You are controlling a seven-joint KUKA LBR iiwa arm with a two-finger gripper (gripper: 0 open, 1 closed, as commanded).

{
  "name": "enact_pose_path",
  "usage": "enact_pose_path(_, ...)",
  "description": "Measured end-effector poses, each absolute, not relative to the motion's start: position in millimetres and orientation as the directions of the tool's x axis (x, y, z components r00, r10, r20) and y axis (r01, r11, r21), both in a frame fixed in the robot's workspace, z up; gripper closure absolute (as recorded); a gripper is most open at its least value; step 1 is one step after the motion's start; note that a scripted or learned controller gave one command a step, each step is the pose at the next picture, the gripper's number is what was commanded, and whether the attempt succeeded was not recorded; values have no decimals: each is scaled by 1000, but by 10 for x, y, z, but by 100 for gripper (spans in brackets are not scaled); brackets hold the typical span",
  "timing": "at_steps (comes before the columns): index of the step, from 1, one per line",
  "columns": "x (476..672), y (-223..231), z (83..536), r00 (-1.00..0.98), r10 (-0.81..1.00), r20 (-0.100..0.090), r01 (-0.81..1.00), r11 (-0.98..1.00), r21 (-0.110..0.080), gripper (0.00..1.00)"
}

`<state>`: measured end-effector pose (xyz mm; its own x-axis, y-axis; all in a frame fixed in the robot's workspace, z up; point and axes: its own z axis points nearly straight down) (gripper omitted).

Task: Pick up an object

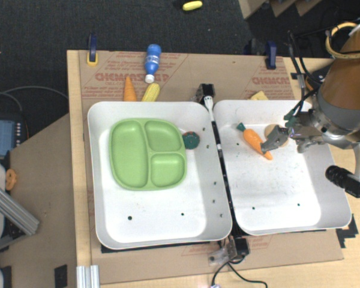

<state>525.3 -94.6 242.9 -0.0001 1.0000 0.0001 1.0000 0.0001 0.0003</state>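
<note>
An orange toy carrot (252, 140) with a green top lies in the upper left part of the right bin (276, 215). My gripper (274, 141) hangs low over that bin, its tip right against the carrot's right end. Whether it touches the carrot cannot be told. A small tan object (269, 127) peeks out just behind the gripper. The grey arm with its orange band (342, 89) comes in from the right.
The left bin (156, 221) holds a green divided plate (149, 153) and a dark teal ball (192, 140). Behind the bins on the cardboard lie a blue bottle (152, 62), an orange carrot (129, 90), a yellow corn piece (150, 92) and a pale yellow block (259, 96).
</note>
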Motion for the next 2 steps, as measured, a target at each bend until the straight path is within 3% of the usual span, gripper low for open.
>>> enact_pose_path(1, 6014, -1604, 925, 3, 1000, -4, 1000, -3, 5, 0)
enact_pose_path(2, 6669, -1382, 846, -4, 1000, -1, 1000, 5, 6, 0)
